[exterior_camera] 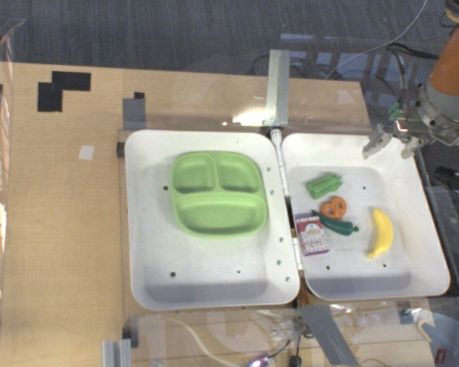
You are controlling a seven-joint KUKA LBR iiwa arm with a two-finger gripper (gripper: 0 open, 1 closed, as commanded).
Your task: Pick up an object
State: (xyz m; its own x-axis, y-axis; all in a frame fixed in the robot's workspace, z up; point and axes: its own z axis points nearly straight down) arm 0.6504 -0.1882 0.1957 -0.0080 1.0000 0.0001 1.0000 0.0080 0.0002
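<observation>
The tool (391, 141) hung over the far rim of the right bin (436, 270), fingers apart and holding nothing. To my eye it was the approach step, no object chosen yet; next it needed to descend over one piece and close. That bin held four things: one green pod (323, 183), one orange-and-green toy (336, 212), one banana (381, 233), one small card (312, 236). The left bin (149, 281) held one green divided tray (218, 193).
</observation>
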